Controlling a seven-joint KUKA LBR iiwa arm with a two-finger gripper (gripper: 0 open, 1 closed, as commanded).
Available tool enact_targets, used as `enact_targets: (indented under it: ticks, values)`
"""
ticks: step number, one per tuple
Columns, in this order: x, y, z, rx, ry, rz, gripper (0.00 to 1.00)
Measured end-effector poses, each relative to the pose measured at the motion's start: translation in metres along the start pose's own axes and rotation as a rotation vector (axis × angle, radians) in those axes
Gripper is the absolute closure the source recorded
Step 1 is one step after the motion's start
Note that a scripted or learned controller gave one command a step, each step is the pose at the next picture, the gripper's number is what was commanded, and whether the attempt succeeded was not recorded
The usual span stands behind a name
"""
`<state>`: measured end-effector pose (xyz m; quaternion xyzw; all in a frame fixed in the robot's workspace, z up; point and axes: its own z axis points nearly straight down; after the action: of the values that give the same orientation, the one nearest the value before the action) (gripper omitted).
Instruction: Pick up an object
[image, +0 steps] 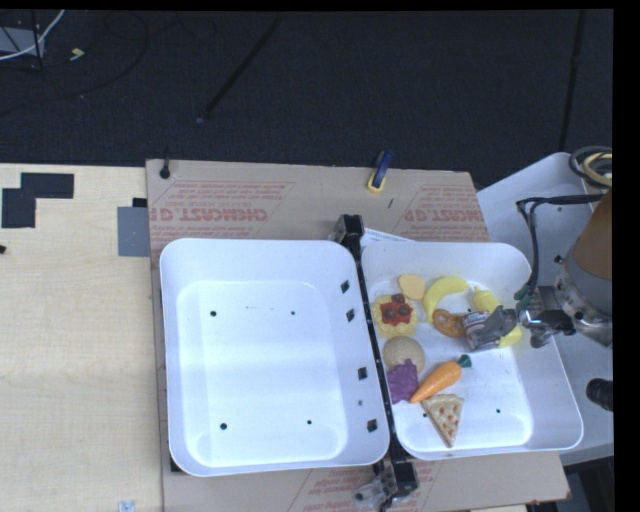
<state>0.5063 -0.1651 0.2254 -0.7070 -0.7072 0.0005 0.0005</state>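
The right bin (545, 405) holds several toy foods. A yellow banana (445, 291) lies at the back, with a small orange-brown piece (449, 322) just in front of it. An orange carrot (438, 381), a purple grape bunch (402, 381), a tan round piece (403, 351), a red and yellow piece (396, 314) and a pizza slice (446, 416) lie to the left and front. My gripper (482, 329) is low in this bin, its tip right beside the orange-brown piece. A yellow item (487, 299) shows partly behind it.
The left bin (180, 300) sits beside the right one, split by a black divider (362, 330). Both rest on a cardboard sheet (260, 205). The arm's wrist (580, 300) and cables hang over the right bin's right rim.
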Motion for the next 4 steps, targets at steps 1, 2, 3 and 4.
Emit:
enact_targets:
  ticks: [1,2,3,4]
  values:
    - [0.029,-0.034,0.119,0.012,0.006,-0.002,0.0]
    - [0.084,0.057,0.139,-0.002,0.003,-0.007,0.0]
    - [0.064,-0.009,0.139,0.007,0.002,0.003,0.0]
    - [0.063,-0.005,0.128,0.002,0.002,0.007,1.0]
